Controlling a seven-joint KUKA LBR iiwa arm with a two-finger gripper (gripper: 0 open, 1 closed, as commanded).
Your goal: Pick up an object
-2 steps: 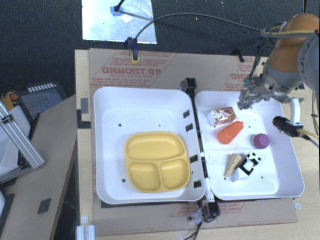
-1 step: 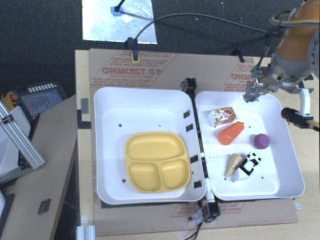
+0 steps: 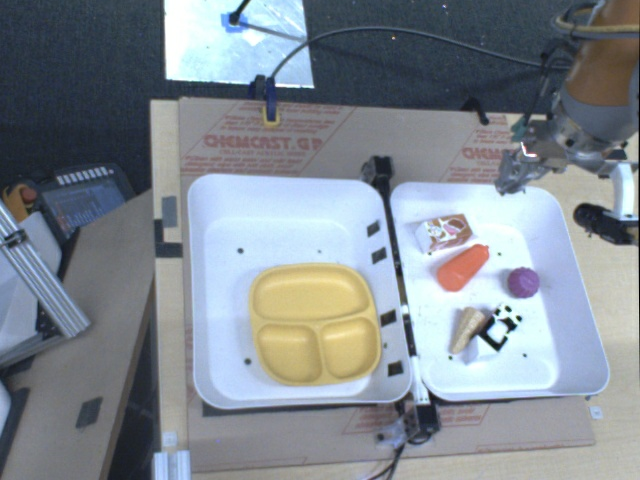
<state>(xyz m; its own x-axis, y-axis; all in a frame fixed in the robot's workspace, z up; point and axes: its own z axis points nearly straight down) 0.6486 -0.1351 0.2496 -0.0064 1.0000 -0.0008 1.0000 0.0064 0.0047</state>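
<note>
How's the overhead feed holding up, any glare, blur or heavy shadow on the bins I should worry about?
Camera view: lighting is even and soft, shadows faint; the white right bin is bright but the orange carrot-like piece and purple ball read clearly; the gripper at the bin's far edge looks slightly blurred; the foil sheet at top glares.

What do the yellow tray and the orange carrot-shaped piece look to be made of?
Yellow tray: probably moulded plastic, smooth and slightly glossy, with soft highlights along its compartment ridges. Orange carrot-shaped piece: likely plastic toy food, uniform colour with a faint sheen; could be rubber, hard to tell from this view.
</note>
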